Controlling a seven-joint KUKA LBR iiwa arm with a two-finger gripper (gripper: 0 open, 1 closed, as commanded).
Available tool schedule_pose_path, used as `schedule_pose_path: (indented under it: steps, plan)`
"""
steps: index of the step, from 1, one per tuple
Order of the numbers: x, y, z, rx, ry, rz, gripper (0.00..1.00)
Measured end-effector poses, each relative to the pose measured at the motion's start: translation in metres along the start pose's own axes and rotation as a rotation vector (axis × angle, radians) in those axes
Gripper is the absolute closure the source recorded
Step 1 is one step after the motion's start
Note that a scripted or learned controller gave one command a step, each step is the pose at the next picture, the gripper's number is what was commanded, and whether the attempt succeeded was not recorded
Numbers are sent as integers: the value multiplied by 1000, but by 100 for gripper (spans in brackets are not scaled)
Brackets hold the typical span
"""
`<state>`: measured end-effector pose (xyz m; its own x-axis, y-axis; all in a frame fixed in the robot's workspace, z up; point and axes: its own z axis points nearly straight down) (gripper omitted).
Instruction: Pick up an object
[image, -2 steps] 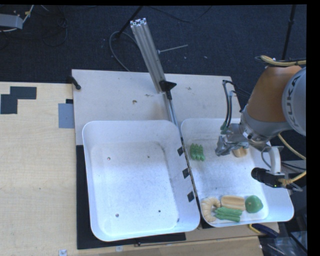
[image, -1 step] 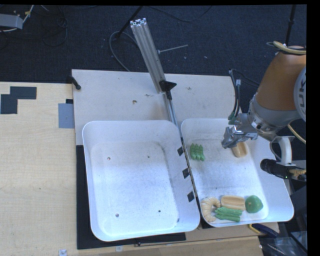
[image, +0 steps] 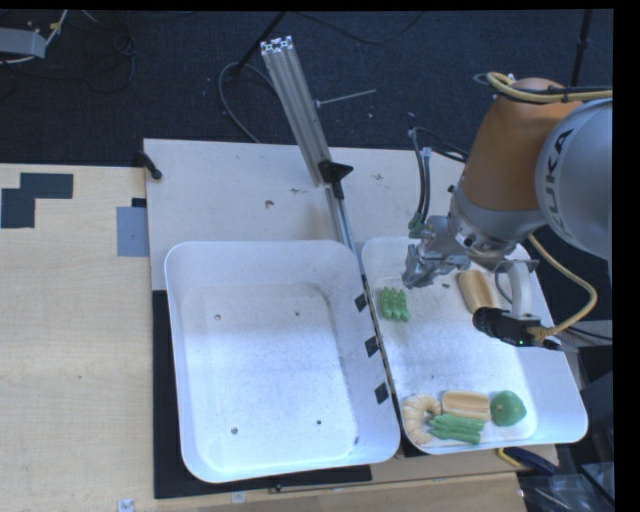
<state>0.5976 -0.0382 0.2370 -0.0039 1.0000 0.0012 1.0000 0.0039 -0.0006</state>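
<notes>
My gripper (image: 418, 272) hangs over the far left part of the right bin (image: 440, 350), just above and right of a small green ridged object (image: 394, 304). Nothing shows between its fingers. A tan cylinder (image: 476, 290) lies to the gripper's right near the bin's far side. At the near end of this bin lie a cream curled piece (image: 421, 414), a tan bread-like piece (image: 466, 404), a green bean pod (image: 457, 428) and a round green fruit (image: 508, 407).
The left bin (image: 262, 360) sits beside the right one, with black clips (image: 371, 345) along the shared edge. A metal rail (image: 305, 130) slants up from the bins' far junction. Cables trail from the arm at the right.
</notes>
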Motion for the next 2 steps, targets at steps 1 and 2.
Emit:
schedule_pose_path:
  steps: [1, 2]
  plan:
    - [55, 22, -2, 0, 0, 0, 100]
    - [97, 29, -1, 0, -1, 2, 100]
